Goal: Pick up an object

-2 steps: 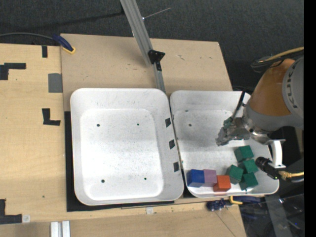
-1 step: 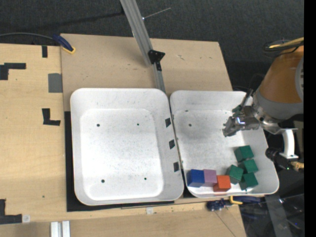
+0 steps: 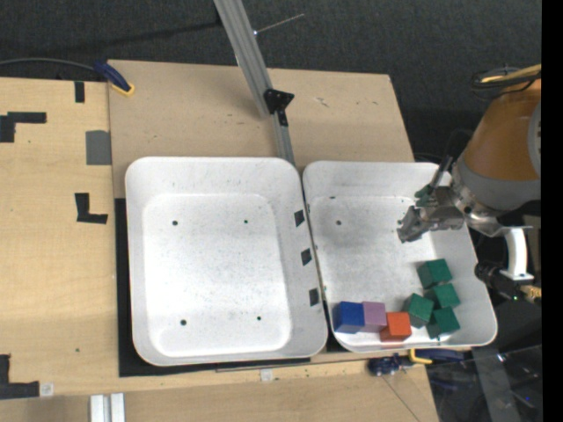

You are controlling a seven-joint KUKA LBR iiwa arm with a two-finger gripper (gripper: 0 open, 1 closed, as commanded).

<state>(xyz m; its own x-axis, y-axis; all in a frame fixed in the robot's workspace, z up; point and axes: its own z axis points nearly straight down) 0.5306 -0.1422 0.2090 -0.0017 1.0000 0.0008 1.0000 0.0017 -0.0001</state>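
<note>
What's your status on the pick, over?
Gripper over right bin, nothing seen between fingers. Blocks clustered at bin's near corner: green blocks, orange block, purple block, blue block. Nothing in the way.

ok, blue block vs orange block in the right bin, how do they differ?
The blue block is blue and looks larger; the orange block is orange and looks smaller. The blue block sits leftmost in the row, the orange block further right, past the purple block. Both are cube-like and lie along the right bin's near wall.
</note>
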